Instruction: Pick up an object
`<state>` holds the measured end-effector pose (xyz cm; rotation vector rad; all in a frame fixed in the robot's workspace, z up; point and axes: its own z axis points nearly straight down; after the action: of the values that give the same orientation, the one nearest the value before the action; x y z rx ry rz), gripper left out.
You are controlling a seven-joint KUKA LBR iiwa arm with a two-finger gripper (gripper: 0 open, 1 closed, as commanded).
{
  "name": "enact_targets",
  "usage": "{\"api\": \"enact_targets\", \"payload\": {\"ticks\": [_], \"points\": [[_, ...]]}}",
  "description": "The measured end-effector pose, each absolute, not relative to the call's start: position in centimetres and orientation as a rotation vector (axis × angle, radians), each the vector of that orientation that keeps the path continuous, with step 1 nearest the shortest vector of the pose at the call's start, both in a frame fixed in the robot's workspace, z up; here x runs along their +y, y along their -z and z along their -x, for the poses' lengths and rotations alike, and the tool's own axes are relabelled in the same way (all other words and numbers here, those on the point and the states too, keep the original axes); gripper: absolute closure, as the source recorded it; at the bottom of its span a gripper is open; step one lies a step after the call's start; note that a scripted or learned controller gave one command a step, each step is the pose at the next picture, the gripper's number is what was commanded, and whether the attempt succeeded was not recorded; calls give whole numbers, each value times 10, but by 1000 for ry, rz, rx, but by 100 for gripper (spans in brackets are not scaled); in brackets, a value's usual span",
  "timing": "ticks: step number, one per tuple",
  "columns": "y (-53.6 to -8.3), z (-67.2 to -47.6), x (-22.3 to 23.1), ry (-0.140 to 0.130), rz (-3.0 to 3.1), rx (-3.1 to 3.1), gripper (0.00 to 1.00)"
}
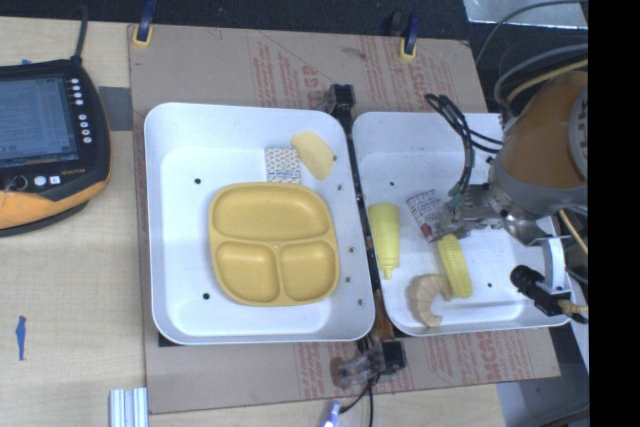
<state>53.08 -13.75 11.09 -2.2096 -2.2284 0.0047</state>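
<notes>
In the right bin (415,121) lie a yellow squeeze bottle (385,236), a small red-and-white packet (422,207), a yellow corn cob (456,268) and a pale croissant (428,298). My gripper (455,218) hangs low over this bin, just above the top end of the corn cob and beside the packet's right edge. The grey wrist and cables hide its tips. I see no object lifted off the bin floor.
The left bin (172,215) holds a yellow divided plate (272,243), a small checked packet (283,165) and a pale yellow wedge (313,153). A teach pendant (45,140) lies at the bench's left. The arm's body (540,155) overhangs the right bin's right side.
</notes>
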Motion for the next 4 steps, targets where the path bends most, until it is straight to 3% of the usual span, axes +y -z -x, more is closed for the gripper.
{"api": "enact_targets", "payload": {"ticks": [1,2,3,4], "points": [[-192,-559,-46,-1,2214,-2225,100],[-192,-559,-47,-3,2215,-2223,0],[-94,-556,-95,-1,2217,-2230,0],[-106,-557,-98,-4,2220,-2234,100]]}}
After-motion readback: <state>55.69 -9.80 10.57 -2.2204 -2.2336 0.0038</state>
